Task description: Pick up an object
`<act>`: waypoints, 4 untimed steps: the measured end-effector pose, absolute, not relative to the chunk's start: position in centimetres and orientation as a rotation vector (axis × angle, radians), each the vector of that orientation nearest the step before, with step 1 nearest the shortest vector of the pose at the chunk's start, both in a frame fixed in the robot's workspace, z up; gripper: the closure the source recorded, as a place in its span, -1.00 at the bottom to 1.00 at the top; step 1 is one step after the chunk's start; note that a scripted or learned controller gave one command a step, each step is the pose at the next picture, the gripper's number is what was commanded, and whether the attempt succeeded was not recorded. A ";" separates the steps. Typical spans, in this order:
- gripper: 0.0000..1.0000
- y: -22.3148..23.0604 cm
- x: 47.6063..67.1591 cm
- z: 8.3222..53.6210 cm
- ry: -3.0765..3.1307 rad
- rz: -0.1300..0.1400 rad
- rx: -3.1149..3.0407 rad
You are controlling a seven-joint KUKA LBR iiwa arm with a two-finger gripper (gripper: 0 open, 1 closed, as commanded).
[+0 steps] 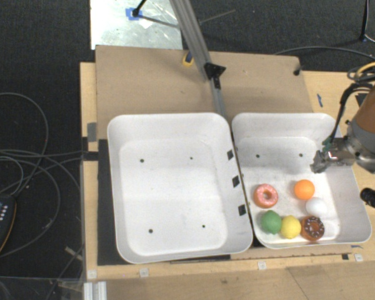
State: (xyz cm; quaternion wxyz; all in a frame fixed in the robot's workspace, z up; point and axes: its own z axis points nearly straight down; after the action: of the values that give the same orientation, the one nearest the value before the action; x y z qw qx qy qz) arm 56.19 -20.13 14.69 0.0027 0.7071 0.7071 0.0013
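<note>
Risks first, as a judgement. The six targets are packed tight in the near corner of the right bin, so a descent on any one could clip a neighbour, knock it aside, or pinch two at once. All look round or ring-shaped and smooth, so I'd expect them to roll or squirt out of a two-finger pinch if the fingers land off-centre. The ones against the front wall leave little room for a finger on the wall side. The gripper is also close to the bin's far-right wall, so a straight drop from there risks touching plastic, not an object.

Containers, left to right:

- Left shallow white plastic bin (122,136): just a few small dark dots on the floor, probably holes or marks.
- Right shallow white plastic bin (269,139): touching the left one along the shared edge. All contents in the near half: pink-frosted ring doughnut toy (265,195), green round ball-like fruit toy (271,221), yellow round fruit toy (290,227) touching the green one, orange ball (304,189), white egg-shaped ball (316,206) just below it, brown chocolate ring doughnut toy (312,228) by the front wall.

Two-finger gripper (320,161) sits over the right bin's right side, near the orange ball but apart from it. Can't tell its finger state. Nothing is visibly in it; no object is lifted yet.
</note>
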 end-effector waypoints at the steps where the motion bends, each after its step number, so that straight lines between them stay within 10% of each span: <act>1: 1.00 -20.6 55.4 20.4 2.217 0.005 2.216; 4: 1.00 -9.9 56.6 25.4 2.235 0.005 2.208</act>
State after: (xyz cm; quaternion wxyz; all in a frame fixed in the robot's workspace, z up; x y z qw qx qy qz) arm 56.57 -9.94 25.42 0.0000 0.7029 0.7113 0.0017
